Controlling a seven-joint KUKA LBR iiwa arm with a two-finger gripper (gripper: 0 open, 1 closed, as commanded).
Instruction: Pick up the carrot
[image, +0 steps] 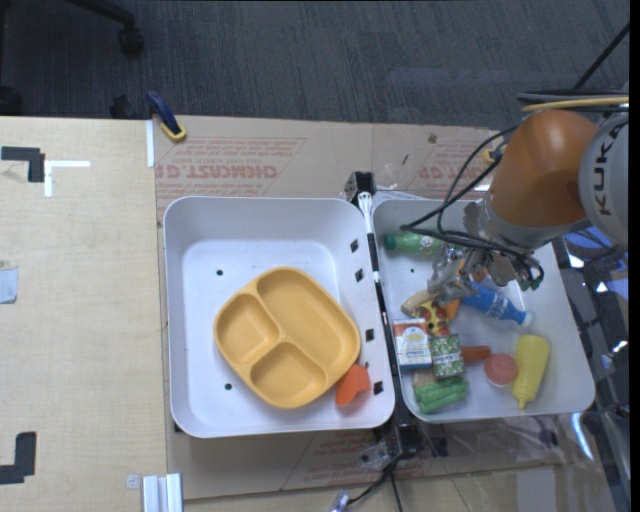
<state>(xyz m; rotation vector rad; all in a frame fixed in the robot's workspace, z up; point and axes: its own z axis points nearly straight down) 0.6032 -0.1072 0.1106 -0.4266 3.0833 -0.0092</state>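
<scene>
0 progress judged: carrot (351, 385) unlifted in left bin (180, 300); end effector (447, 283) elsewhere, opening impossible to tell.

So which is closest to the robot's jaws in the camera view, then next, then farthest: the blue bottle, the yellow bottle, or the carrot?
From the gripper:
1. Blue bottle, right beside it in the right bin.
2. Yellow bottle, near that bin's front right corner.
3. Carrot, across in the left bin, beside the yellow plate.

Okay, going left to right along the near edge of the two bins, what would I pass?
Yellow divided plate → carrot → green vegetable → red round piece → yellow bottle.
</scene>
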